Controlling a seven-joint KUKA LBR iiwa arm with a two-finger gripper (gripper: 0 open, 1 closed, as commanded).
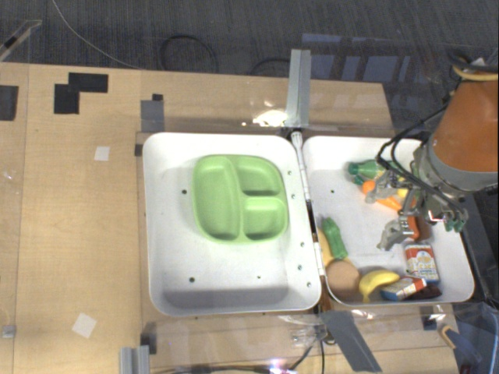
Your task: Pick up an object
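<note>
Small carton [421, 261] lies in right bin [343, 158], near its right wall, beside gripper [398, 228]. We see metal fingers [387, 234] hanging over bare bin floor, nothing between them; opening width we cannot tell. Green tray [238, 197] fills left bin [168, 209], so targets cluster right.

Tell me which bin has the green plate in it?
The left white bin holds the green divided plastic plate; the right white bin holds small toys.

Bright, even overhead light, glare on the bench [269, 118], slightly soft focus.
</note>
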